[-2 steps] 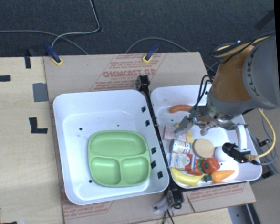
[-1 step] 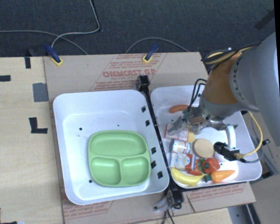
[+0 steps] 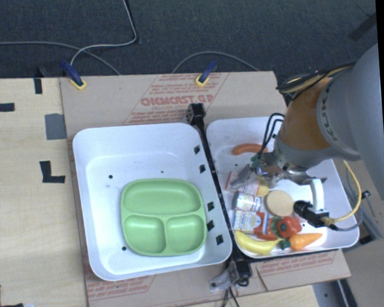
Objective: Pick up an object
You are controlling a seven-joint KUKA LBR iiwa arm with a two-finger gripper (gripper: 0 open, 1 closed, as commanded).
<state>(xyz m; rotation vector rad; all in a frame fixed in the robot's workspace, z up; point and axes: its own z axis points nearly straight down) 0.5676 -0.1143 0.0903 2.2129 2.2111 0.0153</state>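
The right bin (image 3: 341,172) holds a heap of toy food. Among it are an orange-red sausage (image 3: 246,148) at the back, a round tan bun (image 3: 280,202), white packets (image 3: 246,203), a yellow banana (image 3: 254,244), a red tomato (image 3: 288,227) and an orange carrot (image 3: 307,240) at the front. My gripper (image 3: 251,172) reaches down from the grey arm into the middle of this bin. It sits just behind the white packets, in front of the sausage and left of the bun. The wrist hides what lies directly under it.
The left bin (image 3: 94,156) holds a green divided plate (image 3: 163,216). A black divider (image 3: 210,174) with clips runs between the bins. Cables (image 3: 344,217) hang from the wrist over the right bin's right side. Cardboard lies under both bins.
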